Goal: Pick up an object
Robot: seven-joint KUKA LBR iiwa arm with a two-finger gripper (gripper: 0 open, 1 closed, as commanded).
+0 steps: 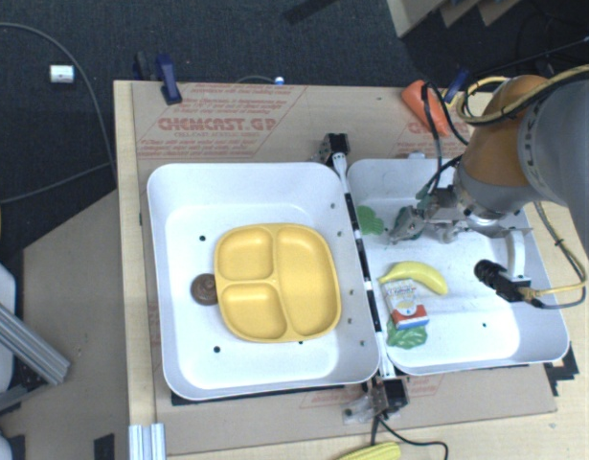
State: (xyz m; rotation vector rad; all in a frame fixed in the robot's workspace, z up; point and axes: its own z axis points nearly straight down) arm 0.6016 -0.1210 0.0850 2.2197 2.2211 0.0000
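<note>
Bench surface carries two white bins. Right bin [533, 338]: small carton [406, 307] nearest, banana [416, 276] just beyond, green item [370, 221] farther left. Gripper [406, 220] hangs over far area; claw state cannot be determined. Left bin [169, 257] holds yellow tray [275, 282].

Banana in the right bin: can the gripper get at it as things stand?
Probably yes. The banana lies uncovered on the right bin's floor, just in front of the gripper. A small carton sits close against its near side, which could crowd one finger.
</note>
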